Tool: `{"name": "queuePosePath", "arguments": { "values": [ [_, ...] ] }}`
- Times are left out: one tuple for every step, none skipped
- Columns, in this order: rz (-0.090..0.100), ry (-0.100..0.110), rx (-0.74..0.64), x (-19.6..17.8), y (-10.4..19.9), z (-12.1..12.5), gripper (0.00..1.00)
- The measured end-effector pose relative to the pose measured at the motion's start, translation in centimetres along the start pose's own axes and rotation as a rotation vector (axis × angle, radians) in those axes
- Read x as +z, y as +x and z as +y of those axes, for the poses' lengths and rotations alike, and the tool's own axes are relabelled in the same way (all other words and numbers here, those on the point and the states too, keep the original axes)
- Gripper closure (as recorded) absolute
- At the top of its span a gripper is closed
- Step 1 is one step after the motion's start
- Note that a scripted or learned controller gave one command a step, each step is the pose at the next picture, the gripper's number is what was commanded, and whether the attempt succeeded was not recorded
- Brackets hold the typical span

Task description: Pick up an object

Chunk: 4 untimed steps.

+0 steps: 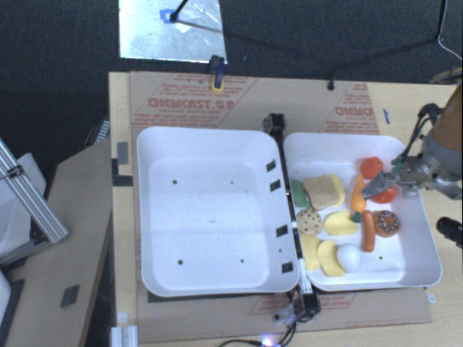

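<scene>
My gripper (pixel 379 186) reaches in from the right and hangs low over the right side of the right bin (pixel 423 266). A small red piece (pixel 385 196) shows right under its tip; whether it is gripped I cannot tell. Close by lie a red tomato (pixel 371 166), an orange carrot (pixel 357 192), a reddish sausage (pixel 369 230) and a chocolate donut (pixel 388 223). Farther left in the same bin are a bread slice (pixel 323 191), a speckled cookie (pixel 309 221), a green piece (pixel 299 194), yellow pieces (pixel 331 259) and a white egg (pixel 349 257).
The left bin (pixel 155 215) stands beside the right one, joined by a black clip strip (pixel 283 201). Both rest on a cardboard sheet (pixel 239 100). A metal frame (pixel 29 201) stands off the bench at the left, and a dark part (pixel 450 231) sits at the right edge.
</scene>
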State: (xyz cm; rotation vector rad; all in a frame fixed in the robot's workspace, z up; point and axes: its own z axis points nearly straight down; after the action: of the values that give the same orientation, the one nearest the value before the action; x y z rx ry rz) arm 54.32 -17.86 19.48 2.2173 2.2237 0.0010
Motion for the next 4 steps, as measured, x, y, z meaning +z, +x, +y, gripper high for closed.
{"name": "queuePosePath", "arguments": {
  "values": [
    [-0.007, -0.015, -0.001, 9.5, -2.0, -4.7, 0.00],
    [-0.014, -0.024, 0.001, 8.3, -2.4, -4.5, 1.00],
    [-0.006, -0.017, -0.004, -4.8, -2.1, -0.3, 1.00],
    [-0.007, -0.020, -0.004, -19.2, -1.6, 3.2, 1.00]
  ]
}}
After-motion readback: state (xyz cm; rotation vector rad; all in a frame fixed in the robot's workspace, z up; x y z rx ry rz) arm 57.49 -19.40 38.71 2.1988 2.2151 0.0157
